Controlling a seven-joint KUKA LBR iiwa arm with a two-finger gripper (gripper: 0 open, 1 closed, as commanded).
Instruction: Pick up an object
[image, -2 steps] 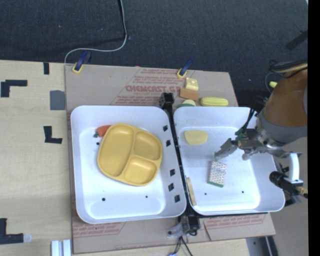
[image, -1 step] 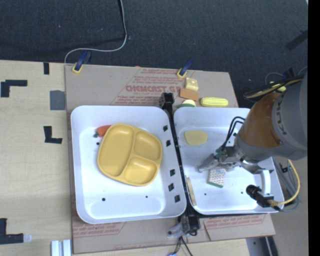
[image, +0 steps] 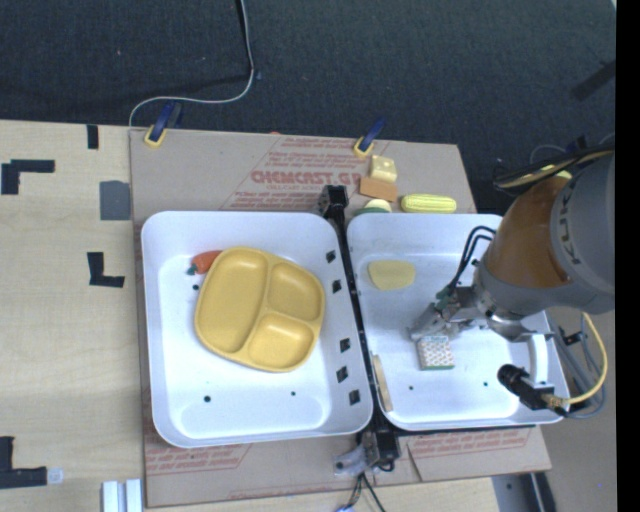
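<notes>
My gripper hangs low over the middle of the right bin, reaching in from the right. Just below its tips lies a small pale checkered block, touching or almost touching them. A flat yellow disc rests in the same bin, up and left of the gripper. In the left bin lies a yellow divided plate, with a small orange-red piece peeking out at its upper left edge.
Beyond the bins' far edge on the cardboard lie a tan block, a yellow corn-like piece and a small pale-green item. A black clamp sits where the bins meet. The arm's grey body covers the right bin's right side.
</notes>
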